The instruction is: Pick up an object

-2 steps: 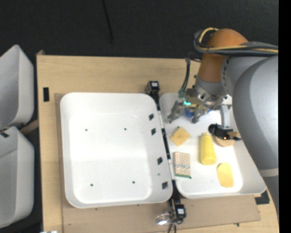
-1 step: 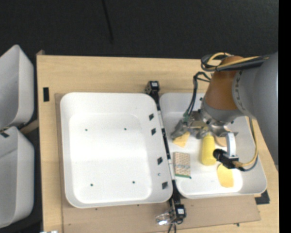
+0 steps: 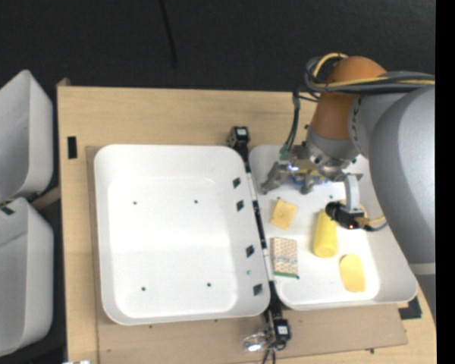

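Dark floor all around, and in the middle sits a light wooden bench (image 3: 174, 112) carrying two shallow white bins side by side. Left bin (image 3: 174, 233) has just its bare white bottom with a few small dark dots on it. Right bin (image 3: 387, 279) is where all the stuff is: a small yellow wedge-looking block (image 3: 283, 213) near the divider, a patterned flat packet (image 3: 285, 256) with a green edge just below it, a yellow cylinder (image 3: 325, 235) standing toward the middle, and another yellow chunk (image 3: 353, 272) down toward the near right corner. They all lie apart from each other, none touching.

Arm (image 3: 337, 108) comes in from the right, grey with that orange band up top, cables looping over it. Gripper (image 3: 294, 174) hangs over the far end of the right bin, just above the wedge block and not on any object. Honestly the end of it is a blurry tangle of metal, so whether it's spread or closed, can't tell. Nothing visible gripped in it.
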Motion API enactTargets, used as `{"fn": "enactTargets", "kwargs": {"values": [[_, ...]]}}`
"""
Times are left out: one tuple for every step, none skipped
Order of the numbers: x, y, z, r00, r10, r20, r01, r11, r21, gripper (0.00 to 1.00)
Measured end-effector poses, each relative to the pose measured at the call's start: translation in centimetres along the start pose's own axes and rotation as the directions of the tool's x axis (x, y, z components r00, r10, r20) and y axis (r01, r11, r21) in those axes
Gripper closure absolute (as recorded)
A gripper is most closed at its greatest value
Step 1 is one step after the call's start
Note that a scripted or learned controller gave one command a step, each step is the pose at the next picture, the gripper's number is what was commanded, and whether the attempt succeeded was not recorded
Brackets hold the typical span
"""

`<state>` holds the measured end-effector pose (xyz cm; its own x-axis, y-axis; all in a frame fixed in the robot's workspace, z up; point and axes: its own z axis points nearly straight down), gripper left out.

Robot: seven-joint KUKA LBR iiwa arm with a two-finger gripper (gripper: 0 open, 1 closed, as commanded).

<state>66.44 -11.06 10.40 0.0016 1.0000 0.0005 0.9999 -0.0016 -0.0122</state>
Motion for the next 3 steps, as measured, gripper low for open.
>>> {"fn": "enactTargets", "kwargs": {"values": [[0.3,1.6,0.2,1.000,0.012,0.001,-0.012,0.999,0.048,0.00],[-4.5,0.4,0.0,1.000,0.005,-0.004,-0.005,1.000,0.004,0.00],[-4.6,-1.1,-0.1,1.000,-0.004,0.004,0.005,1.000,-0.022,0.00]]}}
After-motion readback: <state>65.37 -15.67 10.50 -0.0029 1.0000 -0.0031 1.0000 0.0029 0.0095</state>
